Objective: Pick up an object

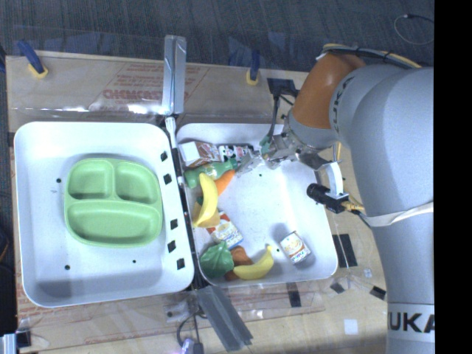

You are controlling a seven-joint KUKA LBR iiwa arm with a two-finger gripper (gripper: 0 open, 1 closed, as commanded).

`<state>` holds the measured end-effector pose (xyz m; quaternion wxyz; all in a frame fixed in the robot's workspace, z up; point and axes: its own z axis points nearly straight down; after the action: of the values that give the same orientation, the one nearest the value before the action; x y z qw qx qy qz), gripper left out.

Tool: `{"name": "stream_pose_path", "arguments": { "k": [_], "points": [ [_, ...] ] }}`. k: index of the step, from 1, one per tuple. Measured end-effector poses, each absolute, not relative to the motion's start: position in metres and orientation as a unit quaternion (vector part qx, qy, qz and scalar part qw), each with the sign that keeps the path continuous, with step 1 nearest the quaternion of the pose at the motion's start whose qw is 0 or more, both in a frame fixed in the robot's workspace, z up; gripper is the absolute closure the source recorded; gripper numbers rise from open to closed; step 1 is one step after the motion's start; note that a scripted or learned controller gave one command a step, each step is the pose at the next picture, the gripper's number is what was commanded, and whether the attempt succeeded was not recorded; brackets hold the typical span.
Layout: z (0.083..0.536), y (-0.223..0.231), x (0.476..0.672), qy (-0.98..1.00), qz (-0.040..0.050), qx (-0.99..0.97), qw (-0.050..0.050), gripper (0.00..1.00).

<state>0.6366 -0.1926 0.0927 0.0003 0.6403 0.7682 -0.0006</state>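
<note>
The end effector point(267, 153) is seen low at the far edge of the right bin point(317, 231), near a carton point(237, 152). Whether it is apart or together cannot be told. A green tray point(114, 201) is held in the left bin point(37, 271).

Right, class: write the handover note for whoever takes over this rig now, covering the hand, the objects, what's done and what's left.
Hand: low over the right bin's far edge, near the small cartons; nothing visibly held.
Objects: all in the right bin. Banana and carrot by the left wall; a second banana, green pepper and small can at the near end.
Left bin: holds a green divided plate.
Done: no pick yet.
Left: grasp one object and lift it.
</note>
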Motion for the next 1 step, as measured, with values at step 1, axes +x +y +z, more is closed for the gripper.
{"name": "stream_pose_path", "arguments": {
  "k": [1],
  "points": [
    [0.1329, -0.1541, 0.6576, 0.763, -0.0001, 0.646, 0.0, 0.0]
  ]
}}
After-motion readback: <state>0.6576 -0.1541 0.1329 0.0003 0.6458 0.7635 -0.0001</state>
